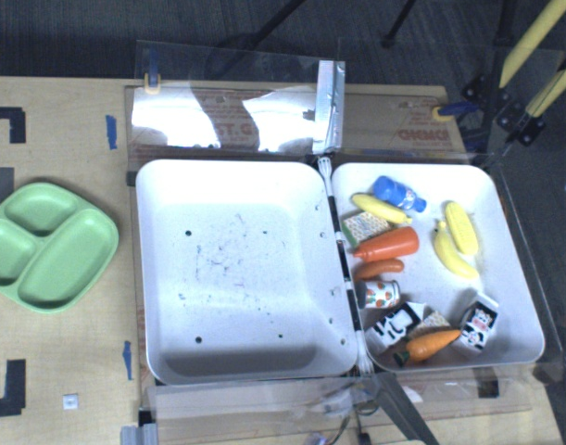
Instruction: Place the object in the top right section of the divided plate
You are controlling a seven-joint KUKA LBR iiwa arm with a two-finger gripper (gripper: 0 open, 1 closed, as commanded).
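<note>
A green divided plate (46, 246) lies on the bench at the far left, outside the bins. It has two small sections at its top and left and one long section at its lower right. The right bin (514, 276) holds several toy foods: a blue bottle (395, 193), a yellow banana (380, 209), a large orange carrot (387, 244), a red sausage (380, 268), a pair of bananas (457, 237), a small printed cup (382, 293), two black-and-white cartons (396, 323) (480, 324) and a small carrot (429, 343).
The left bin (232, 267) is bare white with faint marks on its floor. A metal divider (343, 248) separates the two bins. A clear glossy panel (232, 109) stands behind the left bin. Black tape marks (9, 123) sit on the bench near the plate.
</note>
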